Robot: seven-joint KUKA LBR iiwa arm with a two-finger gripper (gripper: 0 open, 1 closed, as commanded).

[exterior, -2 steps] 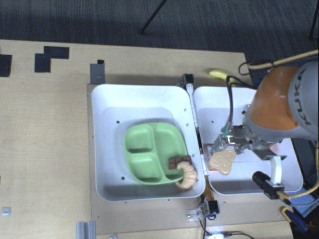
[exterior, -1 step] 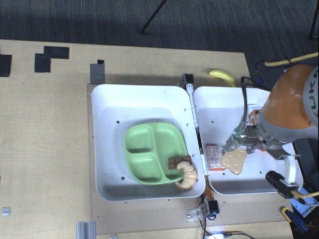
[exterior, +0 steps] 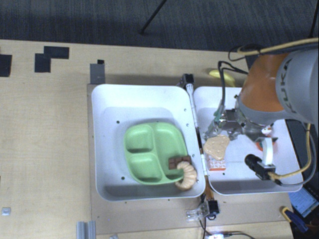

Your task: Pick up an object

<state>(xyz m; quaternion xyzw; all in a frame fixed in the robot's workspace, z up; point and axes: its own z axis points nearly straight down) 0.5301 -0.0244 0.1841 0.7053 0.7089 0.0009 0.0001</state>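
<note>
green tray (exterior: 149,151) in left bin (exterior: 107,133), croissant (exterior: 187,176) on rim; i see end effector (exterior: 222,126) above tan flat item (exterior: 217,147), grip state unclear.

Overhead slanted view of two shallow white plastic bins set side by side on a pale wooden bench (exterior: 45,148). Left bin (exterior: 107,128): green three-compartment plastic tray (exterior: 149,151), with a small brown block (exterior: 175,162) and a curved beige pastry-shaped piece (exterior: 187,176) at its lower right corner. Right bin (exterior: 286,151): grey arm with orange band (exterior: 271,83), two-finger gripper (exterior: 218,127) directly above a tan flat round object (exterior: 216,147), beside a small white-and-red packet (exterior: 216,164)
</note>
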